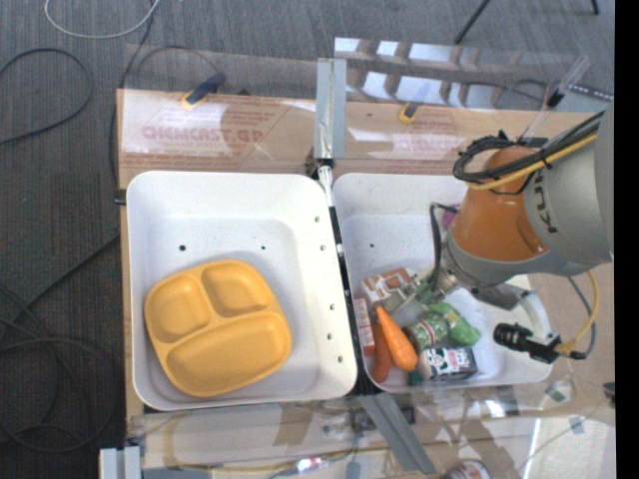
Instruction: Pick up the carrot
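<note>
A single fixed camera looks down at a slant from well above the brown tabletop (230, 138), taking in both shallow white plastic bins (240, 193) side by side, with the grey-and-orange arm (529, 213) entering from the right.

Plastic bins and tray, carpeted floor, glossy arm

The two bins (228, 193) look like matt white plastic, faintly speckled. The yellow divided tray (217, 325) is smooth plastic with a soft sheen. The carrot (395, 339) looks smooth and slightly shiny. The arm's orange band (492, 230) is glossy; its grey shell (584, 203) is smooth. The floor (150, 18) is rough grey carpet.
</note>
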`<state>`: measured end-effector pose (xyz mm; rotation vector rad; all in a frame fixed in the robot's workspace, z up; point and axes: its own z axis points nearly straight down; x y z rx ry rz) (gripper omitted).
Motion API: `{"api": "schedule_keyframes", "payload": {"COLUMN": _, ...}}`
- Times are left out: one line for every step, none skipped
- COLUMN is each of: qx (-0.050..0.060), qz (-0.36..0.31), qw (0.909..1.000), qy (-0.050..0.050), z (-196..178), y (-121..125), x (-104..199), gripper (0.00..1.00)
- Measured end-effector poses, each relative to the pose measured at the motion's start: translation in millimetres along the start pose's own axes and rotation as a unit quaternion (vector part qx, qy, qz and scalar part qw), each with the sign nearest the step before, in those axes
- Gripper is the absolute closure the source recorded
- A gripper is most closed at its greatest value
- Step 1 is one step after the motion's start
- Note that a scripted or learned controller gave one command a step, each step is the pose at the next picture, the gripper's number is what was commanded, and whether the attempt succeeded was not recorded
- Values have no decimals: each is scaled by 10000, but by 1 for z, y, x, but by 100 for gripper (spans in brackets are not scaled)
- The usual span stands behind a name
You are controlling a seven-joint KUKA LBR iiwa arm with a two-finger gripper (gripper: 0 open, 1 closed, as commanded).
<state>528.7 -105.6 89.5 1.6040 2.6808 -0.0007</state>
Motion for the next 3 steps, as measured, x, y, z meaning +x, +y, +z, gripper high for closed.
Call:
{"api": "schedule_keyframes", "payload": {"qx": -49, "qz": -1145, "qw": 9934, "qy": -5, "z": -1, "y": -36, "x": 8, "gripper": 0}}
{"api": "schedule_keyframes", "payload": {"qx": 48, "qz": -990, "qw": 9950, "qy": 85, "z": -88, "y": -69, "x": -98, "gripper": 0}}
{"api": "schedule_keyframes", "payload": {"qx": 52, "qz": -710, "qw": 9974, "qy": 103, "z": -11, "y": -22, "x": -20, "gripper": 0}}
